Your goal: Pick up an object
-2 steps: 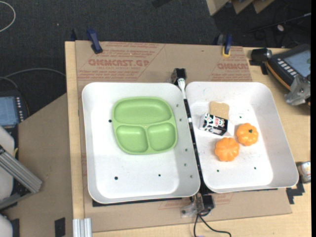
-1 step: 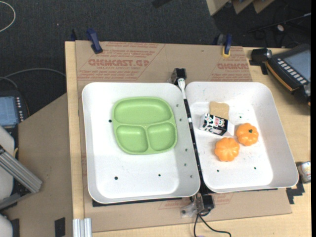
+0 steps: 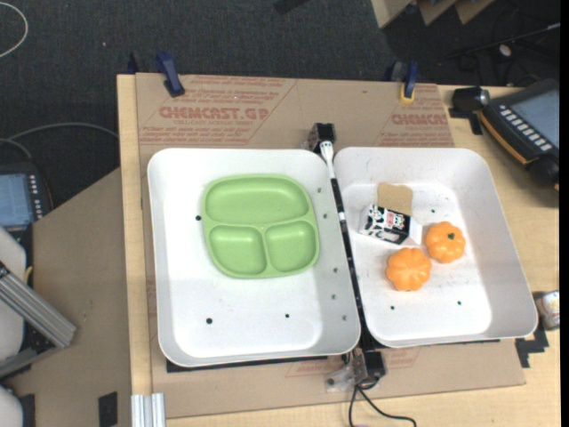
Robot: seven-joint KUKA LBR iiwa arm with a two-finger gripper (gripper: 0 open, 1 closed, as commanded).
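At the near edge of the table (image 3: 84, 265), a black cable (image 3: 356, 407) trails from a small fitting where the two bins meet. How far the claw is open, or what it may have hold of, cannot be told.

The right bin (image 3: 508, 314) holds four things grouped towards its far left. A small orange pumpkin (image 3: 444, 242) sits about mid-bin, and a second orange pumpkin (image 3: 409, 269) lies just beside it, nearer and to the left; they look to be touching or almost so. Left of them and a little farther off is a black-and-white packet (image 3: 386, 223), and a tan card (image 3: 395, 196) lies against its far side.

The left bin (image 3: 173, 323) carries a green divided plate (image 3: 261, 226) in its far half, with one wide compartment on the far side and two smaller ones on the near side.

Both bins rest on a brown board (image 3: 213, 109) printed in red letters, held at its far edge by a blue clamp (image 3: 169, 74) on the left and a second clamp (image 3: 409, 83) on the right. A handheld screen unit (image 3: 533, 127) lies on the far right.
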